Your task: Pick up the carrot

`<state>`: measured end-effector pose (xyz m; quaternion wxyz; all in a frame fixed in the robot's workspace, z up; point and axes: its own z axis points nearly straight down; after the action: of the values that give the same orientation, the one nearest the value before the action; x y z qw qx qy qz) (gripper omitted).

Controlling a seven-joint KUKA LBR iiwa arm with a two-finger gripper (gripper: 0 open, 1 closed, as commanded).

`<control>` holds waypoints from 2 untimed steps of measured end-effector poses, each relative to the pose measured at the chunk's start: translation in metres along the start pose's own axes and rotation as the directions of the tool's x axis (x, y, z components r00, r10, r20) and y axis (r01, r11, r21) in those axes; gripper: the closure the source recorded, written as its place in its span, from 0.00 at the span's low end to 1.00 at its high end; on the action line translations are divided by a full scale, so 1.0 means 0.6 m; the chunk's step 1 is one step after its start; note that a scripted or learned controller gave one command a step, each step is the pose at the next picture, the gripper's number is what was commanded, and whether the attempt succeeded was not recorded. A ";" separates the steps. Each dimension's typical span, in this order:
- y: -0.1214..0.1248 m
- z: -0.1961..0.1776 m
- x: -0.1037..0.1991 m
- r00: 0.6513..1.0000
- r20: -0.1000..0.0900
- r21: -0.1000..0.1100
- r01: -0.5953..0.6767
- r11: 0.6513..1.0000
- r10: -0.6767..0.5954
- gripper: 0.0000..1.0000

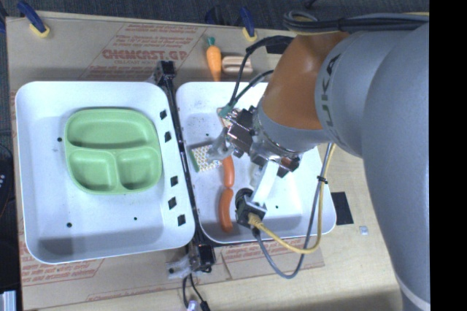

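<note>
Pincer (221, 147) hangs low over the right bin (310, 218), near that bin's left wall, above a small checked patch (203, 155). Whether it is released or clenched cannot be told, since the wrist hides its working end. The carrot (212, 61) lies outside the right bin, on the bench just past its far rim, green top pointing away from the bin, with a pale tan piece (237, 66) beside it. Two orange sausage-like pieces (228, 172) lie inside the right bin and could be mistaken for it. The carrot looks like a toy: probably light, stiff and smooth, so apt to slip. The thick part of its body, gripped across its width, seems the safest hold.
</note>
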<state>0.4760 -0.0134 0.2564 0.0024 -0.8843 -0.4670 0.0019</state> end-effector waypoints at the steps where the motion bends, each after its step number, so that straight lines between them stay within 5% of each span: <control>1: 0.071 0.109 0.063 0.994 0.001 0.001 0.113 0.994 -0.113 0.00; 2: 0.017 0.109 -0.025 0.988 0.001 0.000 0.153 0.988 -0.153 0.00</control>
<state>0.4754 -0.0315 0.1910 0.0022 -0.8458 -0.5335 0.0022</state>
